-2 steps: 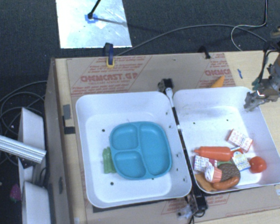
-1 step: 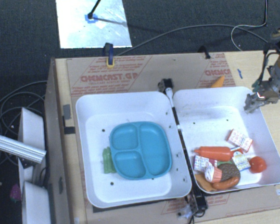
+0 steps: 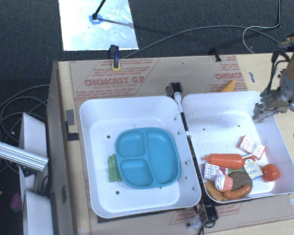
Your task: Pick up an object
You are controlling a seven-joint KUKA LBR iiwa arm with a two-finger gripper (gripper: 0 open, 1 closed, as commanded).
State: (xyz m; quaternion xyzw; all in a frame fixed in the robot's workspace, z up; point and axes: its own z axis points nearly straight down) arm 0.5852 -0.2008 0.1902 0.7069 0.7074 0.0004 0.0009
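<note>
The right bin [image 3: 222, 111] holds a cluster of toy foods at its near end. Among them are an orange carrot [image 3: 224, 160], a red tomato [image 3: 270, 172], a red-and-white checkered packet [image 3: 251, 147] and a brown round piece [image 3: 239, 180]. A second checkered packet [image 3: 212, 172] lies against the carrot. My gripper [image 3: 261, 111] hangs at the bin's far right rim, apart from the foods and farther back than all of them. Nothing shows in its grasp.
The left bin [image 3: 96, 144] holds a blue divided plate [image 3: 147, 157] with a green piece [image 3: 113, 169] at its left side. A small orange item [image 3: 229, 86] lies on the cardboard behind the right bin. Cables run across the back.
</note>
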